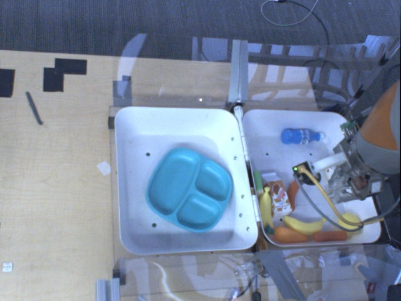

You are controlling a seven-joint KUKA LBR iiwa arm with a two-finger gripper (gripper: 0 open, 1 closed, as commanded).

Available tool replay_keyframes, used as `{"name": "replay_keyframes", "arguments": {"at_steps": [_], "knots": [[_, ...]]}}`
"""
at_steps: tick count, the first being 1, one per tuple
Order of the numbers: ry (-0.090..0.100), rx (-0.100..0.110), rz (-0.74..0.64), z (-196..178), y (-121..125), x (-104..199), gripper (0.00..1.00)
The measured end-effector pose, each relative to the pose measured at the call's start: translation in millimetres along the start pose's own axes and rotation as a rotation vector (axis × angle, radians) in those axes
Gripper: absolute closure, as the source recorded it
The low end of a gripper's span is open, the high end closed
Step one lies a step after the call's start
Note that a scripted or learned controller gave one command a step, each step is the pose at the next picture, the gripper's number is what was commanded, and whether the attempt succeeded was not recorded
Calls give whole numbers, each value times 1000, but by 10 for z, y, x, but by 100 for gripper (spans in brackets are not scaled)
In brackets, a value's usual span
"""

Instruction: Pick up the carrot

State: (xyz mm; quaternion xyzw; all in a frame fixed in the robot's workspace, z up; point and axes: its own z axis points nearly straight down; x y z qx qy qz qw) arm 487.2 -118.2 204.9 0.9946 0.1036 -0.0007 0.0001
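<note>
The carrot (pixel 289 234) is a stubby orange piece lying along the front wall of the right bin (pixel 270 125), just under a banana (pixel 304 224). A longer, redder orange piece (pixel 330 236) lies to its right. My gripper (pixel 351 188) hangs over the right side of that bin, above and to the right of the carrot and apart from it. Cables and wrist hardware blur its tip. A yellow cable (pixel 326 204) loops from the wrist down over the banana.
A blue bottle (pixel 301 136) lies at the back of the right bin. A small carton (pixel 279 197), a second small banana (pixel 267 207) and a green item (pixel 257 180) crowd the bin's left wall. The left bin (pixel 131 187) holds a blue divided plate (pixel 190 188).
</note>
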Motion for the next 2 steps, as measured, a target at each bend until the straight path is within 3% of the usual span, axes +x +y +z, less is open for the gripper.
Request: {"name": "replay_keyframes", "arguments": {"at_steps": [1, 2], "knots": [[6, 1, -8, 1173, 527, -3, 100], [15, -10, 5, 1160, 471, -54, 100]]}}
